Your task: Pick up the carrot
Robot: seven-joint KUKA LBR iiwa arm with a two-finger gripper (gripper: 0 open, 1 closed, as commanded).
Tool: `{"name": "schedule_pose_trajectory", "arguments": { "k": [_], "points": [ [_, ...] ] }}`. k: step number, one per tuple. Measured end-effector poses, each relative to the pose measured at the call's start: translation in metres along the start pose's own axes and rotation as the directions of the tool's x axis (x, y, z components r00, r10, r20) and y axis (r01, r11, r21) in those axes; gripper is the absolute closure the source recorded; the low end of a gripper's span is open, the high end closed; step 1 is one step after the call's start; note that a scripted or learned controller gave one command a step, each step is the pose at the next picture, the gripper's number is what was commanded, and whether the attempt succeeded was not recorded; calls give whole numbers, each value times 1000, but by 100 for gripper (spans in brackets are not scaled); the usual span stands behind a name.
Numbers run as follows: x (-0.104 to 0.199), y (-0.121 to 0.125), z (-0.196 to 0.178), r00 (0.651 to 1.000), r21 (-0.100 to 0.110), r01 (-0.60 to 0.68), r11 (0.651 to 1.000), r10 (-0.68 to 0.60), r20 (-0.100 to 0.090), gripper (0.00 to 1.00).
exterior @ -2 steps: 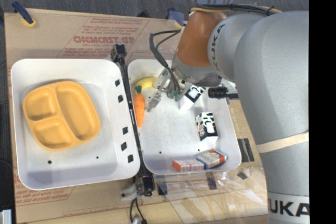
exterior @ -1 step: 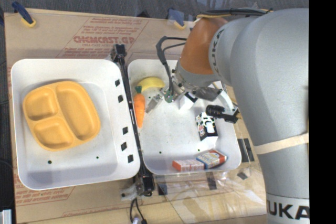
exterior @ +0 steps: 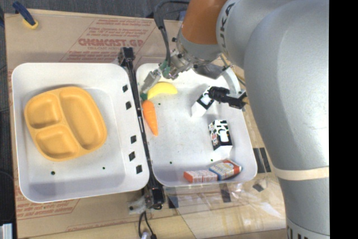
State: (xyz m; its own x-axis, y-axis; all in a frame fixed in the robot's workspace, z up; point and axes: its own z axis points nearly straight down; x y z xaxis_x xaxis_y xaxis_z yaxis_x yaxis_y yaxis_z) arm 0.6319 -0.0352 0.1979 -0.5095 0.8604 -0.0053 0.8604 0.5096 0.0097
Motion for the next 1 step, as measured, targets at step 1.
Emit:
{"name": "schedule_pose_trajectory", "arguments": {
  "k": [1],
  "points": [
    [-31,-93,70,999,21,-51,998,52,-7,0]
  ]
}}
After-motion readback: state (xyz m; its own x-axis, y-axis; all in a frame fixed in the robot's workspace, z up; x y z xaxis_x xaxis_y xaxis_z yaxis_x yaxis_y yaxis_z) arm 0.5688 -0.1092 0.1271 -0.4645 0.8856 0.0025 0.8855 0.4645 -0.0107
